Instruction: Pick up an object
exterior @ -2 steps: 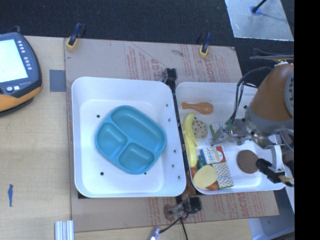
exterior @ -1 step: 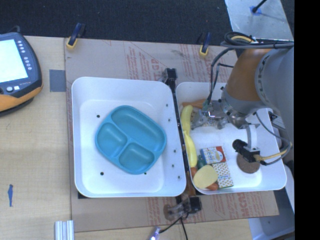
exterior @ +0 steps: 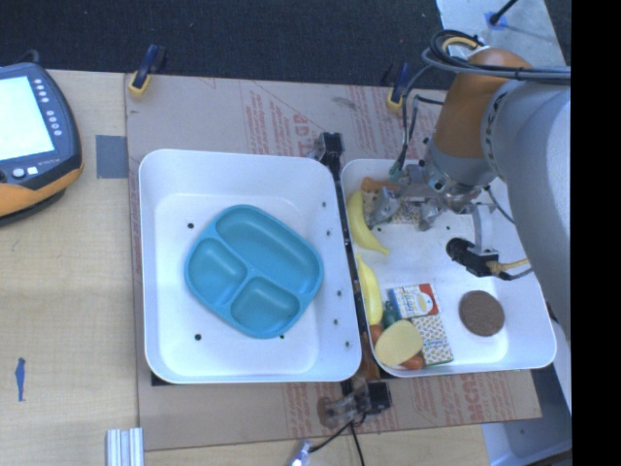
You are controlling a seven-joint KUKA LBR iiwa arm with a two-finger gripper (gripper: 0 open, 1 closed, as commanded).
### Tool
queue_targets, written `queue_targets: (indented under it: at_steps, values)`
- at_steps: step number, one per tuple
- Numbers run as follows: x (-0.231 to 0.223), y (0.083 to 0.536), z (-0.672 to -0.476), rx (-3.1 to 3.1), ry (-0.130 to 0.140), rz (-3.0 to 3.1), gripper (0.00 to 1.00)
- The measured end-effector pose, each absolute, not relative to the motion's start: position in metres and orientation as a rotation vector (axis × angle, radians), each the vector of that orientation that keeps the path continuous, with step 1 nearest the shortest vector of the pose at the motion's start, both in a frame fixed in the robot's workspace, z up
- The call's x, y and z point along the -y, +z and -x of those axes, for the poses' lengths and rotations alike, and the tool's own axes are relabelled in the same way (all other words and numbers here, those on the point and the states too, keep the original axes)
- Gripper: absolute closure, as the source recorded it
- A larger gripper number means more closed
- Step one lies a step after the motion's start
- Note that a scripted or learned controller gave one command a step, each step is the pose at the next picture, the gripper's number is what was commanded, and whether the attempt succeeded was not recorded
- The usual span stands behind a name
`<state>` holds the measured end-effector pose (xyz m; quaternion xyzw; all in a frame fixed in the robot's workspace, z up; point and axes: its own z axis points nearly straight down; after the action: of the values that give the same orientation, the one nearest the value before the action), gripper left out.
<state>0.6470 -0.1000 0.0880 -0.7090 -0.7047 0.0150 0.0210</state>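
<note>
Right bin (exterior: 514,352), near edge: box (exterior: 419,309), brown disc (exterior: 481,313).
Far-left corner: banana (exterior: 361,223), the nearest pickable object.
Gripper (exterior: 412,207): beside banana; finger state cannot be told.
Technique: centre over 1 object, descend vertically.

Red printed lettering runs across the brown cardboard sheet (exterior: 281,115) under the bins, at twelve o'clock and six o'clock, too faint to read. The small red-and-white carton (exterior: 415,302), at four o'clock, bears unreadable print.
</note>
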Motion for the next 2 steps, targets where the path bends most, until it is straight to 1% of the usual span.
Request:
queue_targets:
  at_steps: [1, 2]
  values:
    - [0.096, 0.092, -0.656, 2.222, 0.006, 2.214, 0.0]
    - [0.097, 0.102, -0.656, 2.224, 0.008, 2.21, 1.0]
